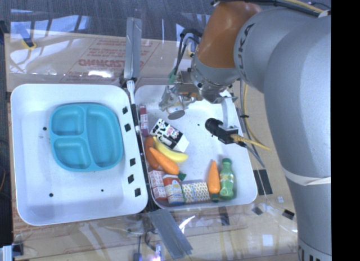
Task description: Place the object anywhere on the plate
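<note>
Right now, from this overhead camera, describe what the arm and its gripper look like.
The arm is bulky, with smooth rounded grey casings and an orange band above the wrist. Dark lettering marks the grey shell beside the band. Black and yellow cables run over its top and along the wrist. The gripper is a small metallic grey assembly with wires.

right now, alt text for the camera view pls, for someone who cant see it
A grey robot arm reaches in from the right, its claw over the right bin, which holds toy food including a banana, carrots and a green bottle. The left bin holds a blue divided plate with nothing on it.
</note>
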